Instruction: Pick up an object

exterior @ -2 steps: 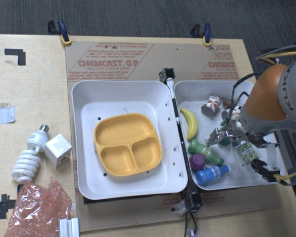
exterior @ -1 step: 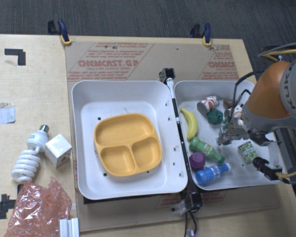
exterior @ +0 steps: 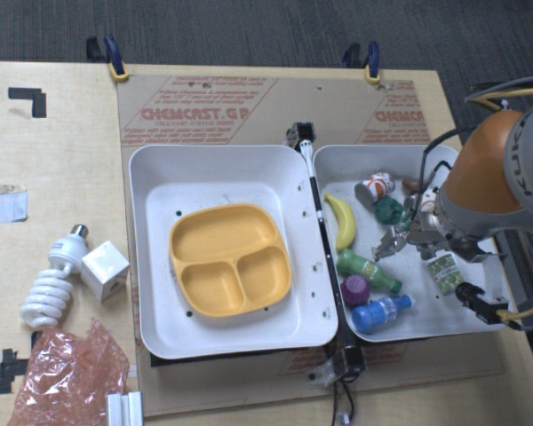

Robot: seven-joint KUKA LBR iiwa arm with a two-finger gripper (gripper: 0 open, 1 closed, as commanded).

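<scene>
1. The arm (exterior: 493, 180) comes in from the right, grey with its orange band, and hangs over the right bin (exterior: 338, 162).
2. The gripper (exterior: 393, 242) sits low over the middle of that bin. Its metal fingers (exterior: 384, 247) look a bit spread and point left, toward the banana, with nothing visibly between them.
3. Stuff in the right bin: a yellow banana (exterior: 342, 222) near the left wall, a green bottle (exterior: 369, 270) lying just below and left of the fingertips, a purple piece (exterior: 354, 288) touching the bottle's lower side, and a blue bottle (exterior: 380, 311) on its side near the front wall.
4. Above the gripper there's a dark green object (exterior: 389, 209) and a small red-and-white thing (exterior: 377, 185), too small to name.
5. The left bin (exterior: 160, 176) holds a yellow divided tray (exterior: 230, 259) with three compartments.
6. Off on the bench at the left: a spiral light bulb (exterior: 53, 282), a small white cube (exterior: 105, 269) right beside it, and some crumpled pink plastic (exterior: 67, 375) below.
</scene>
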